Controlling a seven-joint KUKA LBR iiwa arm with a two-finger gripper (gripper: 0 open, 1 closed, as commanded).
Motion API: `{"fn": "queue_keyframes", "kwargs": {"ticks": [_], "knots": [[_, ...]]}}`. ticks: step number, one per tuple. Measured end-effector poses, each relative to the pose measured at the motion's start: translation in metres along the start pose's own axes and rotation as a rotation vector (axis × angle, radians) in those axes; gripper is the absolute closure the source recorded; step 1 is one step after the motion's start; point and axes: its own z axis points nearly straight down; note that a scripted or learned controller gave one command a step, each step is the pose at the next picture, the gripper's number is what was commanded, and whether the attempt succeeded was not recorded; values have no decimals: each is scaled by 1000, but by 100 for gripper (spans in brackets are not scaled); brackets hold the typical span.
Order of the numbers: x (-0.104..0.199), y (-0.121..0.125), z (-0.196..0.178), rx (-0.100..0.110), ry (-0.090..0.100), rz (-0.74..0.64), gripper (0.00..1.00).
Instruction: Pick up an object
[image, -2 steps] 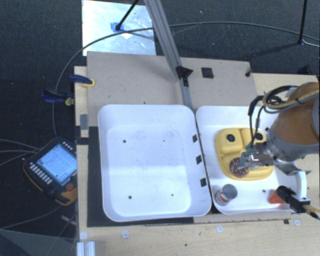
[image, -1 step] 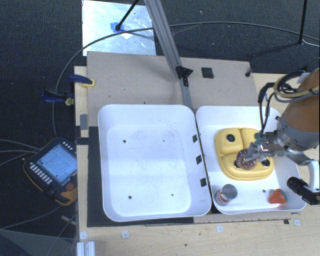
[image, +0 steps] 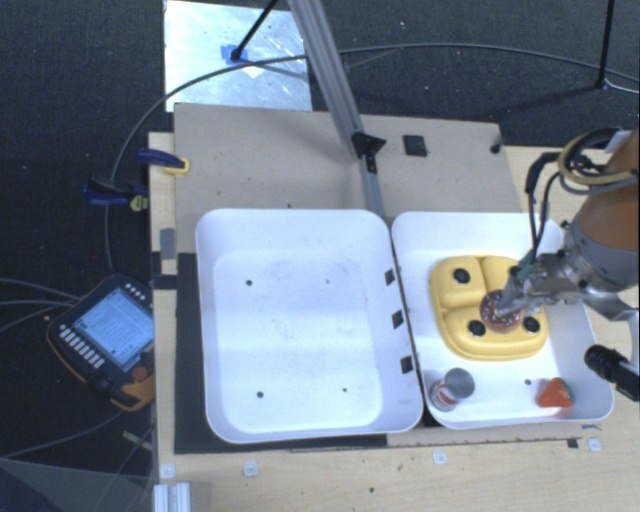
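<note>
A yellow lumpy plastic toy with black dots lies in the middle of the right bin. My gripper reaches in from the right and is low over the toy's right part, seemingly touching its top. A small round silver-topped piece with red on it sits at the bin's front left. A red and orange object lies at the bin's front right.
The left bin stands beside the right one, joined by black clips along the shared edge. A grey pole slants over the bench's back. A teach pendant lies on the floor at the left.
</note>
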Motion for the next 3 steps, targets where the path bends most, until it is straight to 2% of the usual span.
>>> {"fn": "queue_keyframes", "kwargs": {"ticks": [3], "knots": [[169, 5, 9, 2, 3, -6, 100]]}}
